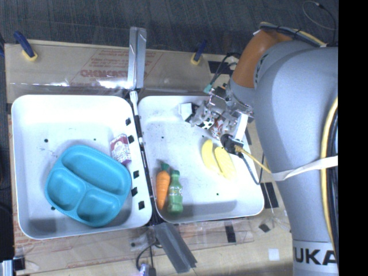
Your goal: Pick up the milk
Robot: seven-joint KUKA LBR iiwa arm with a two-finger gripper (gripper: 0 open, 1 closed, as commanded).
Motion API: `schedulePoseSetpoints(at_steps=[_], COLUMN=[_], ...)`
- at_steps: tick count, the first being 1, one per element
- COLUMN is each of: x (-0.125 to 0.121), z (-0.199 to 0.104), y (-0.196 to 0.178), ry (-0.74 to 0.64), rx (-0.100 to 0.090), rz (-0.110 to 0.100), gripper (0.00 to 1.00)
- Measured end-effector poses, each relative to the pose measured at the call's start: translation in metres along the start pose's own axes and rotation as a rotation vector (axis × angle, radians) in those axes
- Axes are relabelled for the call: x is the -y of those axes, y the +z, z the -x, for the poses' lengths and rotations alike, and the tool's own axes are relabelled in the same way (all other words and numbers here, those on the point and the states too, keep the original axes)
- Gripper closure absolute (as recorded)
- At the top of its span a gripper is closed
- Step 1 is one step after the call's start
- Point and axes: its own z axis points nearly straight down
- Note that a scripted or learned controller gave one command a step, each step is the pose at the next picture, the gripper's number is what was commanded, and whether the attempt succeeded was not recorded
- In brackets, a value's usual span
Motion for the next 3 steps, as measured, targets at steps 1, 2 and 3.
schedulePoseSetpoints(at_steps=[1, 2, 3], x=[-0.016, -0.015, 0.013], z=[0.001, 0.001, -0.056], y=[-0.071, -0.070, 0.013], ry=[0.033, 0.033, 0.178], rx=[-0.008, -0.008, -0.010], rz=[0.034, 0.032, 0.029], gripper=[0.00, 0.00, 0.00])
